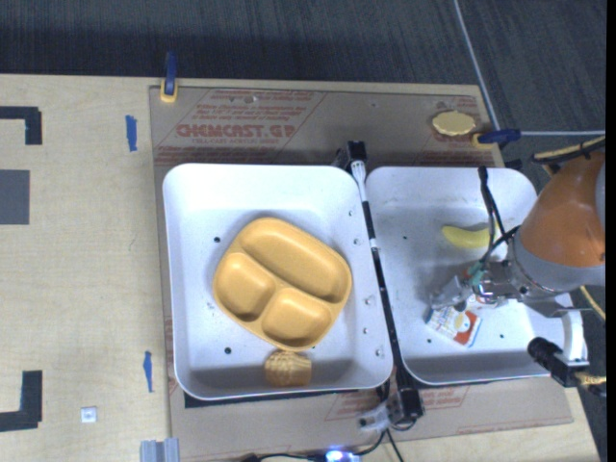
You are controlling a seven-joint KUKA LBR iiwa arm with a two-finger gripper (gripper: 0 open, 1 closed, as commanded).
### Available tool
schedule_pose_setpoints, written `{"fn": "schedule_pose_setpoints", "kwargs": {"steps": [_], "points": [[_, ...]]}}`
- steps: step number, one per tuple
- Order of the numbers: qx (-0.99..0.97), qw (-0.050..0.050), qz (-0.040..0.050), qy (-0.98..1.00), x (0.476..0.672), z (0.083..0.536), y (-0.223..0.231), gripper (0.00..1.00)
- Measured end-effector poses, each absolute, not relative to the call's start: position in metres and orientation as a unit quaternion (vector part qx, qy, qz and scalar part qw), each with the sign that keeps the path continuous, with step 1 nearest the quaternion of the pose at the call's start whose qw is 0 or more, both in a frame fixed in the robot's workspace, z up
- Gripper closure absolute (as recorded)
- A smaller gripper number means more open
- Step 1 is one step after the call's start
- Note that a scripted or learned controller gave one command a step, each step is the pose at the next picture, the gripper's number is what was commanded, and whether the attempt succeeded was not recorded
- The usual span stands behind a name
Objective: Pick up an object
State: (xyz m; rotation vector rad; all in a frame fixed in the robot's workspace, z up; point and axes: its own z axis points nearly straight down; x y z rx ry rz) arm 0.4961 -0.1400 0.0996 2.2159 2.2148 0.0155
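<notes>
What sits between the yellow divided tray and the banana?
In the camera view, the bins' adjoining rims separate the yellow tray from the banana.

From my seat, the arm (pixel 570 227) at three o'clock runs off the picture's right edge, so I see just its orange band and grey wrist. The gripper (pixel 464 292) sits low in the right bin (pixel 414 210), and its tip is a blurred tangle of metal and wire; I cannot tell how the jaws stand. Under it lies a small white and red packet (pixel 460 325), partly covered, its print too small to read. The yellow piece (pixel 466 236) at twelve o'clock from the gripper is crossed by a black cable (pixel 492 205). The bench (pixel 77 258) is cut off at nine and six o'clock.
</notes>
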Motion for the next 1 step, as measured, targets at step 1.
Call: {"fn": "schedule_pose_setpoints", "kwargs": {"steps": [1], "points": [[0.707,0.001,0.0008,0.708,0.5879,0.1851,-0.0760,1.00]]}}
